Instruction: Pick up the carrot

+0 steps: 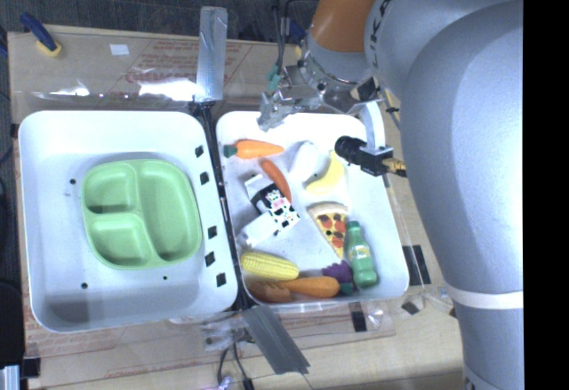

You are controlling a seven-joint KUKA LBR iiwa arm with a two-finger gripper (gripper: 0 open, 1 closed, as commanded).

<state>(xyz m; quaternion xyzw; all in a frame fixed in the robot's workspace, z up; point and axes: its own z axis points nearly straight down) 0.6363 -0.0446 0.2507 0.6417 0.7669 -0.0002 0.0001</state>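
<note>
Tray point(140, 212) in left bin point(36, 202)

arm point(462, 113): cut off right | end effector point(276, 108): finger state unclear

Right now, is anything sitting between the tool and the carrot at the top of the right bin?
Nothing visible. The tool hangs over the far rim of the right bin, and the carrot lies just below it, uncovered. A hot dog lies just beyond the carrot, nearer the camera.
</note>
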